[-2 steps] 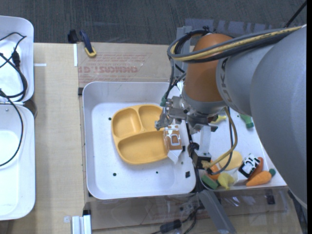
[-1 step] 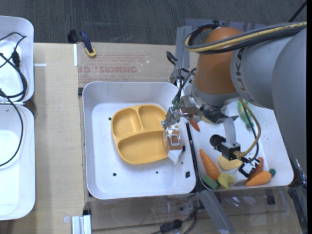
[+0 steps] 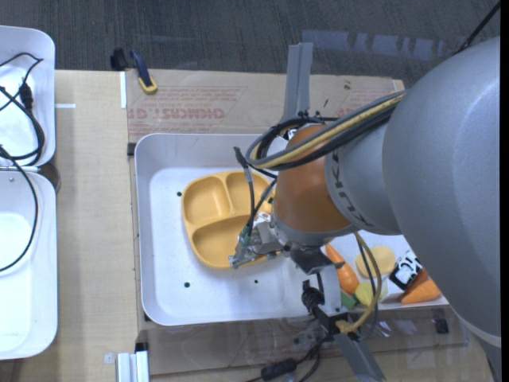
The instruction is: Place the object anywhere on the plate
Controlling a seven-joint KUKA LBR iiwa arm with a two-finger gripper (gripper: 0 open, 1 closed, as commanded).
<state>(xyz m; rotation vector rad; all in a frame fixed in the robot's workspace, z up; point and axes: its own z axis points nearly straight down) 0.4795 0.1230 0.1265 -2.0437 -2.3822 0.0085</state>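
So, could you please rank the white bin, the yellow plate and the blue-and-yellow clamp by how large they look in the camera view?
1. White bin, the largest.
2. Yellow plate, partly hidden by the arm.
3. Blue-and-yellow clamp, clearly the smallest, though it lies farther from the camera.

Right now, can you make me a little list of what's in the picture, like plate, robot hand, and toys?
plate: yellow divided plate lying in the white bin
gripper: the gripper is over the plate's lower right edge
arm: grey with an orange band, reaching in from the right
toys: carrot-like orange piece and other small food toys lie at the bin's right side, partly hidden by the arm
held object: cannot tell
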